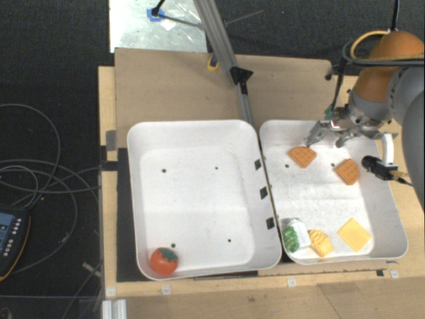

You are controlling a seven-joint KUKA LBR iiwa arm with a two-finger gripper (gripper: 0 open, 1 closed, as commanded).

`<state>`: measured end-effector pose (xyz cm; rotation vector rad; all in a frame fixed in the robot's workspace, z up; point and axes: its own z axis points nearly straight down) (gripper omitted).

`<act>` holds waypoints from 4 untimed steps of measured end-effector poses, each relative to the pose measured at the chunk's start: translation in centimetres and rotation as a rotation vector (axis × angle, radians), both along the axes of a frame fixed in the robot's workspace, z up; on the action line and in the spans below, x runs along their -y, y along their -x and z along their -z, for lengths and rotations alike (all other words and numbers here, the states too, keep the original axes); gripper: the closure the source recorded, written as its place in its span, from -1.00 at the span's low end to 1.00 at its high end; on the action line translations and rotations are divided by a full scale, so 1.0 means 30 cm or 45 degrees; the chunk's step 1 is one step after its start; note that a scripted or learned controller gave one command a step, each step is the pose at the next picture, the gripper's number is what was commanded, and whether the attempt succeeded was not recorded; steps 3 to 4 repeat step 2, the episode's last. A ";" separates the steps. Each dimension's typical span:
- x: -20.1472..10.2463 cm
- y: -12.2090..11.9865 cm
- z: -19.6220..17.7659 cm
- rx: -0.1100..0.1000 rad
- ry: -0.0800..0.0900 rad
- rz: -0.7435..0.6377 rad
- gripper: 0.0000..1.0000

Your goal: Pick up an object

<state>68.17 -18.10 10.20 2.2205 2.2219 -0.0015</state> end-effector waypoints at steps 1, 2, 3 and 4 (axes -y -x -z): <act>0.000 -0.006 0.030 0.006 0.002 -0.004 -1.00; 0.000 -0.009 -0.009 0.010 0.004 -0.008 1.00; 0.000 -0.009 -0.009 0.010 0.004 -0.008 1.00; 0.000 -0.009 -0.009 0.010 0.004 -0.008 1.00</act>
